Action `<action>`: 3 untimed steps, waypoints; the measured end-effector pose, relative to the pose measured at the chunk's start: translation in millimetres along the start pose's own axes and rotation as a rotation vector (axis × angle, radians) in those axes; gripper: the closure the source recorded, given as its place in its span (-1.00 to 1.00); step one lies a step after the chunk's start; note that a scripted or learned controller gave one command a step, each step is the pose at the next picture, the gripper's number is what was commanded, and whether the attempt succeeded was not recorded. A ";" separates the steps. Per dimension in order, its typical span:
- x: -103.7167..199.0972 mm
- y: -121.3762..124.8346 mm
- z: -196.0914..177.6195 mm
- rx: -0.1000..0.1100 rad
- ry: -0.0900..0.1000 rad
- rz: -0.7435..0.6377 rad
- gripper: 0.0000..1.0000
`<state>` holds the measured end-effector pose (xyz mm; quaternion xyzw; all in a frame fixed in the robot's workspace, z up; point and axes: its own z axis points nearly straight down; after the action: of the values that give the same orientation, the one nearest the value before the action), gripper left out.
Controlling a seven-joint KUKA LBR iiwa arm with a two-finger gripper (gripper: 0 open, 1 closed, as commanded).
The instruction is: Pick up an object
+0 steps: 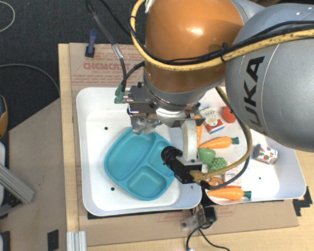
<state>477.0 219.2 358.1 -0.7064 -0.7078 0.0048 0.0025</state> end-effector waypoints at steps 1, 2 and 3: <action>4.5 0.6 -186.8 -0.029 0.013 0.000 1.00; 5.9 0.3 -188.1 -0.014 0.005 -0.002 1.00; 6.6 0.4 -198.5 -0.017 0.006 -0.004 1.00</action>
<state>479.5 226.5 556.5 -0.7050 -0.7092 -0.0033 -0.0013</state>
